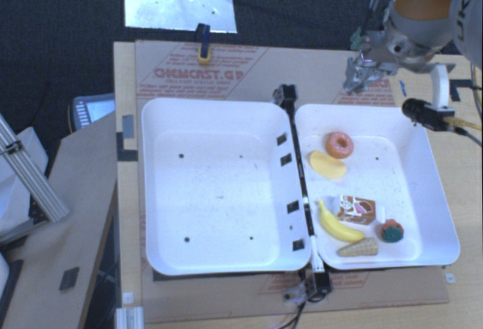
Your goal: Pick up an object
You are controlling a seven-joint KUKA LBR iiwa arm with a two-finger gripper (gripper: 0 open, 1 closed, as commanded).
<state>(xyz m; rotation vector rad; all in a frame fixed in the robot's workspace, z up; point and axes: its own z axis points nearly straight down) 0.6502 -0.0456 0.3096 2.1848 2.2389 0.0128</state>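
The objects lay in the right bin (423, 169), lower right of the frame: a donut (339, 144) near its upper middle, a pale yellow piece (327, 164) just below and left of it, a banana (337, 224) by the divider, a small carton (357, 210) touching the banana's right side, a wedge of bread (359, 247) under them, and a small red and green fruit (391, 230) at the far right. All looked like light toy food, stiff and somewhat slick. The donut stood apart from the others, so a pinch across its ring seemed the cleanest hold; the banana and carton crowded each other. The left bin (219, 184) sat beside it. The gripper (365, 76) hung above the right bin's upper edge, upper right of the frame, touching nothing that could be seen; whether its jaws were spread or pressed together could not be told.
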